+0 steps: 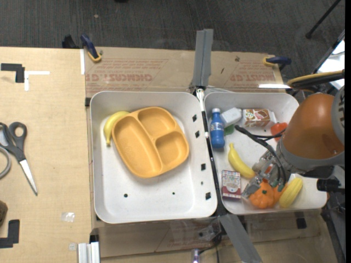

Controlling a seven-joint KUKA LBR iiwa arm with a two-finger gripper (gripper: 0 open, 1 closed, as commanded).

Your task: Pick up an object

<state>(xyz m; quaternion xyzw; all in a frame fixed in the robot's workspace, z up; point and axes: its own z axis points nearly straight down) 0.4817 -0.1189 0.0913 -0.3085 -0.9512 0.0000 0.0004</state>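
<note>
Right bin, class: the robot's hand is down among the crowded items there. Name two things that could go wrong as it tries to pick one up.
1. The hand sits low over the orange toy, with a banana and a yellow piece close by. It may nudge neighbours instead of gripping one.
2. The small carton lies near the right bin's left wall, so a push could wedge it there.
</note>
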